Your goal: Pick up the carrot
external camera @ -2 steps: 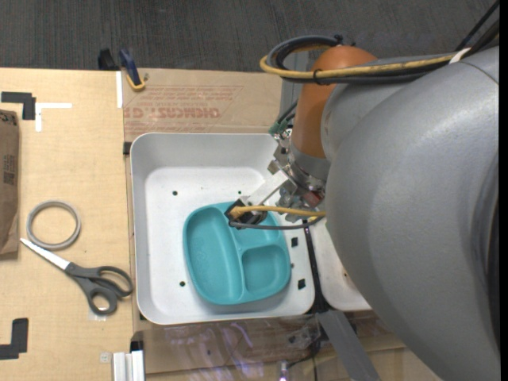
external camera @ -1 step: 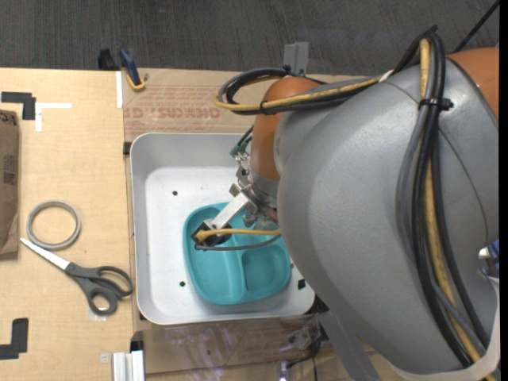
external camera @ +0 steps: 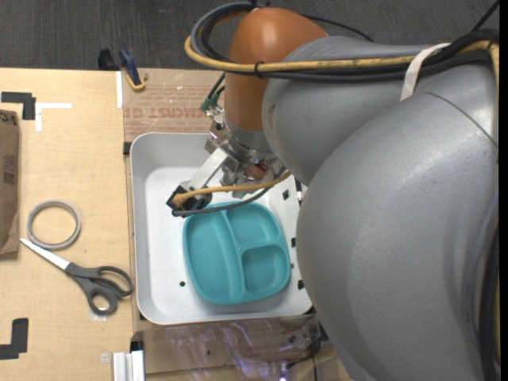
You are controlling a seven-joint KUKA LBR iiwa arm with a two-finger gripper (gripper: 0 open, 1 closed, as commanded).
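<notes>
Though lowered to the far end of the white bin (external camera: 155, 252), gives nothing away about the claw (external camera: 234, 163): open or closed, cannot tell. Holds a teal divided tray (external camera: 210, 252) in that bin. Loses the bin's right side under the grey arm (external camera: 397, 213). Cannot tell where the carrot lies. Left of the bin, on cardboard (external camera: 63, 157): scissors (external camera: 87, 276), tape roll (external camera: 32, 227).

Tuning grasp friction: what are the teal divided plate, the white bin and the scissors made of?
Teal divided plate: likely moulded plastic, matte, soft even sheen. White bin: probably plastic too, smooth, rounded corners. Scissors: bright metal blades, grey handles that look plastic.
</notes>
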